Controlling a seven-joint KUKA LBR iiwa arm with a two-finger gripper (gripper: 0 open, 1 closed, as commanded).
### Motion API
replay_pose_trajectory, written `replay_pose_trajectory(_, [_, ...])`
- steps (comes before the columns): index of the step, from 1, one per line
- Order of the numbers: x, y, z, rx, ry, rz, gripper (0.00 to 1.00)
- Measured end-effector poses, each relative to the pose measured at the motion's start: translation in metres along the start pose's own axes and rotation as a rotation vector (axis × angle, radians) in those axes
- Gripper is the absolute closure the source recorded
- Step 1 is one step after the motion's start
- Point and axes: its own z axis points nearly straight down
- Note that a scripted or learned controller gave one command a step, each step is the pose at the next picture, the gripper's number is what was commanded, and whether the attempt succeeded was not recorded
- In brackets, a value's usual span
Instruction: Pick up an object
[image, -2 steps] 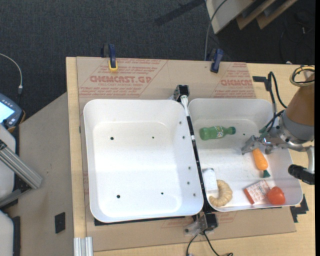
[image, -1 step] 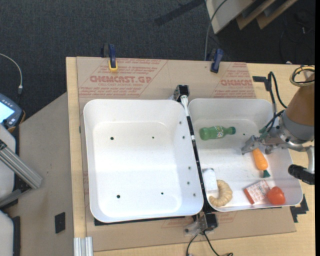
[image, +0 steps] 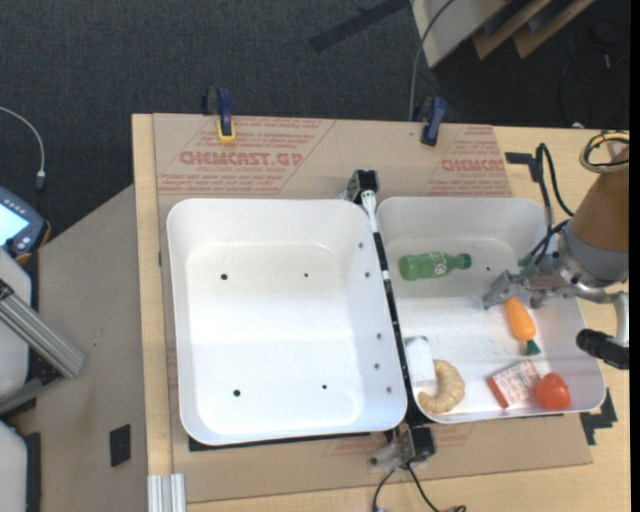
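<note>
The right bin (image: 470, 212) holds several objects. An orange carrot (image: 519, 320) with a green tip lies at its middle right. My gripper (image: 512, 290) reaches in from the right, low over the bin, right at the carrot's far end. A green bottle (image: 432, 265) lies on its side farther back. A tan croissant (image: 445, 387) and a white block (image: 417, 357) sit at the front left of this bin. A red and white packet (image: 513, 385) and a red tomato (image: 552, 391) rest at the front right.
The left bin (image: 270, 320) is white with small dark holes. A black divider (image: 385, 290) runs between the bins. Blue clamps (image: 432, 120) hold the cardboard at the back. A cable (image: 545, 180) loops near the arm.
</note>
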Motion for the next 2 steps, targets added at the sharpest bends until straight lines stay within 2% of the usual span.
replay_pose_trajectory(2, [0.0000, 0.0000, 0.0000, 0.000, 0.000, 0.000, 0.00])
